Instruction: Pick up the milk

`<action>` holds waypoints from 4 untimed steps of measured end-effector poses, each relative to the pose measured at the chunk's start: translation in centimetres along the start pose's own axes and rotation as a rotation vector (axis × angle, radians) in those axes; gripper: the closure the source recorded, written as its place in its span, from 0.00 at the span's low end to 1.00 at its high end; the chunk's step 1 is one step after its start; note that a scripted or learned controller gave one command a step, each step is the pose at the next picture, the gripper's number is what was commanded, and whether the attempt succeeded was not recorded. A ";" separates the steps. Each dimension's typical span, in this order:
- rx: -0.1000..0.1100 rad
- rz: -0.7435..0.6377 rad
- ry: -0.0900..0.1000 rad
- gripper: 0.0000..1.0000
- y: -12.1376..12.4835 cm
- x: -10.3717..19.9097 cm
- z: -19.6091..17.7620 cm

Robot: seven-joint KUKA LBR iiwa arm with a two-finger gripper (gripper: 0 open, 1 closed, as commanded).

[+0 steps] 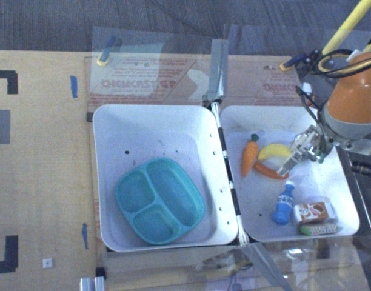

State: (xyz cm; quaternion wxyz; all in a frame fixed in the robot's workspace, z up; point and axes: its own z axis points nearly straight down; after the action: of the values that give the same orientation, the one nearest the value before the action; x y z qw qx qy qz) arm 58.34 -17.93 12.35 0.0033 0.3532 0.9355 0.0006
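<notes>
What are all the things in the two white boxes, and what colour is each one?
bins: 2, white, side by side on the bench
tray: 1, teal, three compartments, in the left bin
carrot: 1, orange, upper left of the right bin
banana: 1, yellow, beside the carrot
chili: 1, red-orange, just below the banana
bottle: 1, blue with white cap, lower right bin
milk: 1, brown and white carton, right of the bottle
small item: 1, green, below the milk
gripper: 1, silver, over the banana
</notes>
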 end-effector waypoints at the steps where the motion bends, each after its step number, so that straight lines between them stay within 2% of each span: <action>1: -0.001 -0.136 -0.002 0.00 0.8 -3.4 -5.8; 2: -0.001 -0.512 0.002 0.00 -7.1 1.3 1.2; 3: -0.002 -0.908 -0.003 0.00 -4.0 -1.9 -3.2; 4: -0.002 -0.980 -0.003 0.00 0.7 -3.3 -9.0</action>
State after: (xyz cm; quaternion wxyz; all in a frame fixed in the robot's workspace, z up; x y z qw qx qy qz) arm 61.26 -19.56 21.32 0.0051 -0.1288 0.9917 -0.0005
